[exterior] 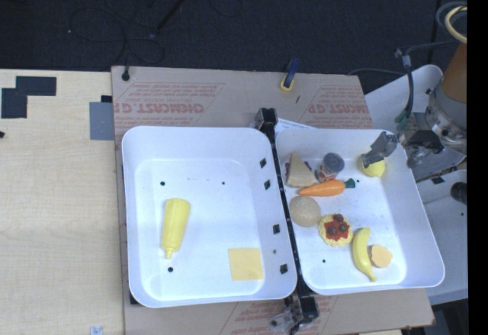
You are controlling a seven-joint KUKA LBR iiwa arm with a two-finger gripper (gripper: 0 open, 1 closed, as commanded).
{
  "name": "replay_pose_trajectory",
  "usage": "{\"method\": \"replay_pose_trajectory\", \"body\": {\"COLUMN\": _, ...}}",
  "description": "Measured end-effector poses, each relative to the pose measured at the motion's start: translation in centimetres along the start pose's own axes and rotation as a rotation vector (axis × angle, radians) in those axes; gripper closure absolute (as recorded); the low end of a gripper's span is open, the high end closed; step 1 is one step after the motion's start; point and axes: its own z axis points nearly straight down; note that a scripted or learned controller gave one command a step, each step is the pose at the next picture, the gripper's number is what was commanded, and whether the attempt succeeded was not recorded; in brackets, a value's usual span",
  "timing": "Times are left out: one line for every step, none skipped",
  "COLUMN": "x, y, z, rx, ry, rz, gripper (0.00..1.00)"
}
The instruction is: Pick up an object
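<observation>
The pick is underway, not completed. Toward the right bin's (427, 268) near edge, a banana (360, 252) and tart (335, 228) are lying untouched; mid-bin, a carrot (323, 188). At the far right corner, the gripper (396, 149) is standing spread beside a small yellow object (374, 167), gripping nothing. Closing and lifting remain.

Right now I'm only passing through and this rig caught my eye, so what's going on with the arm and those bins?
A grey robot arm reaches in from the right, and its claw sits over the far edge of the right bin, right at a small yellow object. Whether it has hold of it is unclear. In that bin also lie a carrot, a banana and other toy food. The left bin holds a yellow bottle and a yellow square.
</observation>
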Motion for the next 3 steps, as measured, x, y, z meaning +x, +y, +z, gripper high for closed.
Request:
{"method": "replay_pose_trajectory", "body": {"x": 3.3, "y": 6.3, "z": 12.5, "rx": 0.01, "ry": 0.004, "rz": -0.003, "gripper": 0.0}}
{"method": "replay_pose_trajectory", "body": {"x": 5.6, "y": 7.6, "z": 16.5, "rx": -0.014, "ry": -0.004, "rz": 0.002, "gripper": 0.0}}
{"method": "replay_pose_trajectory", "body": {"x": 7.0, "y": 7.9, "z": 17.1, "rx": -0.016, "ry": -0.023, "rz": 0.005, "gripper": 0.0}}
